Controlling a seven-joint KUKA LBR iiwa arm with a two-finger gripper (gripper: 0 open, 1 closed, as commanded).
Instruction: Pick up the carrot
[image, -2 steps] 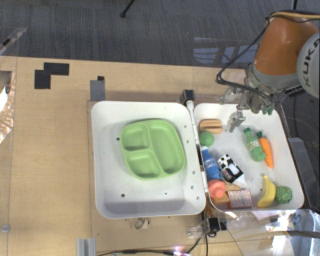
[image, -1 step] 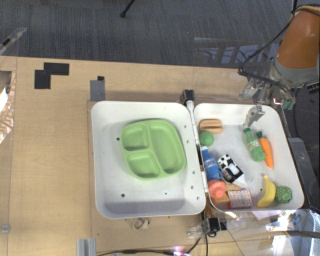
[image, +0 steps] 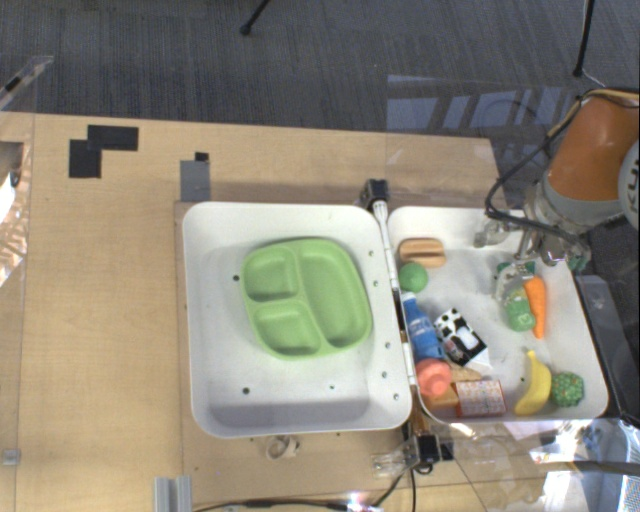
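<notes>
Reaching in from the right, the grey arm with its orange band (image: 588, 150) hangs over the far right part of the right bin (image: 455, 240). Its hand (image: 524, 268) points down just above the carrot (image: 538, 304), and I cannot tell from this slanted view how far apart it stands or whether it grips anything.

The carrot lies lengthwise near the right wall of the right bin, its orange body running toward the near side, with a green leafy piece (image: 519, 312) touching its left side. Nearer along the same wall sit a yellow banana (image: 535, 386) and, just beside it on the right, a small green broccoli (image: 567, 389).

At the left of that bin, a tan hot-dog bun (image: 421, 250) lies at the far end, with a green ball (image: 412, 277) just beside it. A blue bottle (image: 421, 333) lies along the left wall, a black-and-white toy (image: 459, 336) is to its right, a pink round item (image: 434, 378) is at the near end, and a printed box (image: 478, 397) is next to it.

The left bin (image: 215, 400) holds a green divided plate (image: 303, 296) with three compartments, roughly in its middle. Both bins rest side by side on the wooden counter (image: 90, 330), which carries black marker squares (image: 100, 148) at its far left.
</notes>
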